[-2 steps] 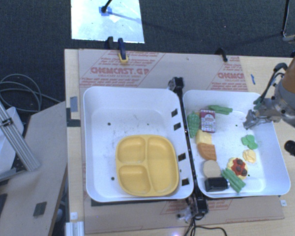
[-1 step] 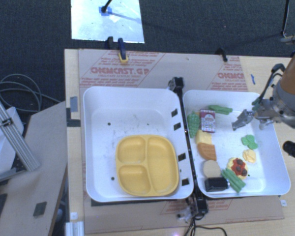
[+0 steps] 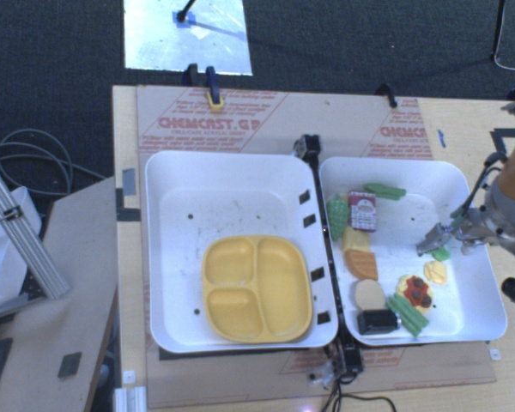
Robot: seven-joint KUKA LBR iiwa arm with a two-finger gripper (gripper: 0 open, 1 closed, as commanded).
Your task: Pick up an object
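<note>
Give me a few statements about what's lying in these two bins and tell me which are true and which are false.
1. The yellow divided tray lies in the left bin. True.
2. The toy food is piled in the left bin. False: it lies in the right bin.
3. The gripper is over the right bin. True.
4. The small red box sits in the yellow tray. False: it is in the right bin, near its top.
5. A black block lies near the right bin's bottom edge. True.

Toys (image 3: 365, 256) crowding right bin's (image 3: 476, 187) left side
</note>
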